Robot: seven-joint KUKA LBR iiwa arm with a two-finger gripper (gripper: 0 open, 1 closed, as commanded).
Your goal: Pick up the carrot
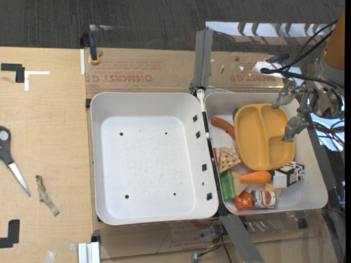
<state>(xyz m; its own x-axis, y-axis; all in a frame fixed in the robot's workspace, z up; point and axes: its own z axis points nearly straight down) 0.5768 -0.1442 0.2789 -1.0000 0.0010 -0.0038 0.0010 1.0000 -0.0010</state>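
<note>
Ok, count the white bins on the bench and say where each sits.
2: the left bin, and the right bin, holding the carrot and other items, directly beside it.

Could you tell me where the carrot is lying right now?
The carrot lies in the right bin, just below the yellow plate and left of the black-and-white box.

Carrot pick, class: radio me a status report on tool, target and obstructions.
Tool open, holding nothing, above yellow plate. Carrot lying in right bin, below plate. Black-and-white box touching its tip.
</note>
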